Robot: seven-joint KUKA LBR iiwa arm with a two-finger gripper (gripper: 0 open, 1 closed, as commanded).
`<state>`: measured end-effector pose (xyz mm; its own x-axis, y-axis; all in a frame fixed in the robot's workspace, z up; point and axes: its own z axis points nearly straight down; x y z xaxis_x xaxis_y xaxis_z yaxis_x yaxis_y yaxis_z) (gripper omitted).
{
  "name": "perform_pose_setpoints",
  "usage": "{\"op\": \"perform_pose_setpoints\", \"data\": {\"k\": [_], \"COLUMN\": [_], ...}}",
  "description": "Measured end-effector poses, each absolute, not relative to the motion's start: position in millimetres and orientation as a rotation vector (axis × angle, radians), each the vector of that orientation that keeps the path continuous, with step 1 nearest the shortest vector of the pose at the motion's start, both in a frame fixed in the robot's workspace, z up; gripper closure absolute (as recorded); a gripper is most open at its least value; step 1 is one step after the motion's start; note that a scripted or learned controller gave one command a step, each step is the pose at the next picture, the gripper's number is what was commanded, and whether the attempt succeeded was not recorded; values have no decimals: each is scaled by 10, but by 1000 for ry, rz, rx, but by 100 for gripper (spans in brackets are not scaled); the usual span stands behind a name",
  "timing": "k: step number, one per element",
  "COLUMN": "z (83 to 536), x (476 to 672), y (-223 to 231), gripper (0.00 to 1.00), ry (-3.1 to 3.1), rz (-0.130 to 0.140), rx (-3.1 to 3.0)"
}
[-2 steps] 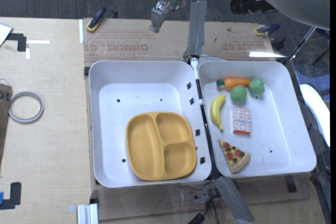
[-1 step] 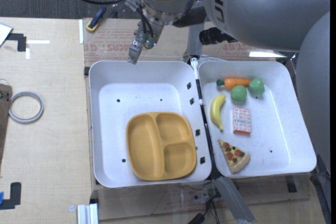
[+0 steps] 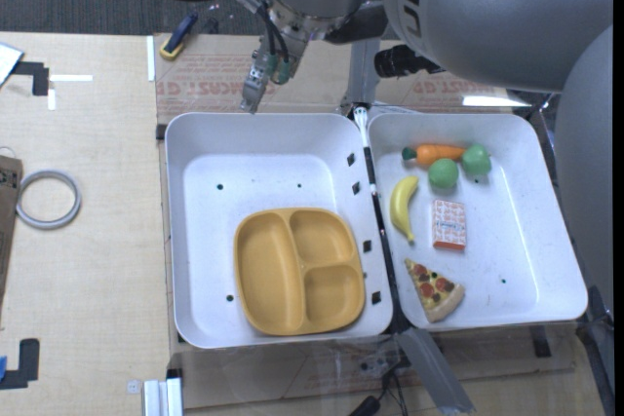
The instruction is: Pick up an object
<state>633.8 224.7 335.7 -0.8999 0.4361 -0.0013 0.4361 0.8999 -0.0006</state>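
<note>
The pickable things all lie in the right bin (image 3: 546, 239): a carrot (image 3: 439, 152) along its upper edge, two green balls (image 3: 444, 172) (image 3: 476, 160) touching just below and beside it, a banana (image 3: 403, 207) near the dividing wall, a small printed carton (image 3: 448, 224) at centre, and a pizza slice (image 3: 432, 289) toward the lower edge. The left bin (image 3: 195, 200) holds a yellow divided plate (image 3: 297, 270) in its lower half. The gripper (image 3: 255, 88) hangs in the upper middle of the frame, above the left bin's far rim, carrying nothing as far as I can see; whether it's spread or pinched I cannot tell. A roll of tape (image 3: 46, 199) sits at far left.
</note>
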Motion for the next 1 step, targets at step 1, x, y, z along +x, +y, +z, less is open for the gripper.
{"op": "perform_pose_setpoints", "data": {"k": [1], "z": [3481], "x": [6441], "y": [2267], "gripper": [100], "ry": [2980], "rz": [-1], "rx": [991]}}
